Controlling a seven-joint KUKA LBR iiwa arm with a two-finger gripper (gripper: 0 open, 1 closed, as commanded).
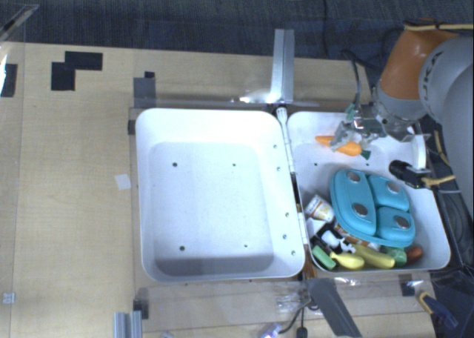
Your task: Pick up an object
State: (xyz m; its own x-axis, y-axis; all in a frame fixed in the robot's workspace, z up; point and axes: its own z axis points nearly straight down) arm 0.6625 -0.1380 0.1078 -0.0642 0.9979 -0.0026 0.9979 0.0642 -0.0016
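My gripper hangs over the far part of the right bin, low above an orange carrot-shaped toy. The toy lies on the bin floor, its pointed end toward the left, and the gripper's tip overlaps its right end. I cannot make out whether the toy is held. Nearer the front of the same bin lies a large teal lidded tray. Along the front wall sit a yellow banana, a green piece, a small black-and-white object, a pale little cup and a reddish-brown item.
The left bin stands beside the right one, with a metal divider post behind their shared wall. The grey arm with its orange band comes in from the right. Black markers lie on the bench at far left.
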